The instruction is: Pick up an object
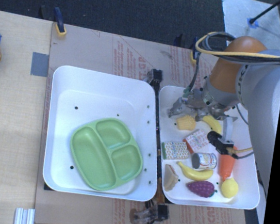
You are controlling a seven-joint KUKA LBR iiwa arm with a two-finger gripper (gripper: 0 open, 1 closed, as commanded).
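Note:
My gripper (187, 112) hangs low over the far end of the right bin (248, 202), open, with nothing held between its fingers. Just below it in the view lies a yellow wedge-shaped piece (185, 123). A second yellow piece (213, 123) lies to its right, partly under the wrist. Further forward in the same bin are a red-and-white box (196, 140), a green-and-white box (175, 150), a small can (205, 160), a banana (195, 172), a carrot (225, 167), a lemon (229, 188), purple grapes (201, 188) and a bread slice (171, 177).
The left bin (70, 88) holds a green divided plate (106, 154) toward its near side. The bins' shared walls run just left of my gripper. The arm's grey body and yellow cable cover the right bin's far right corner.

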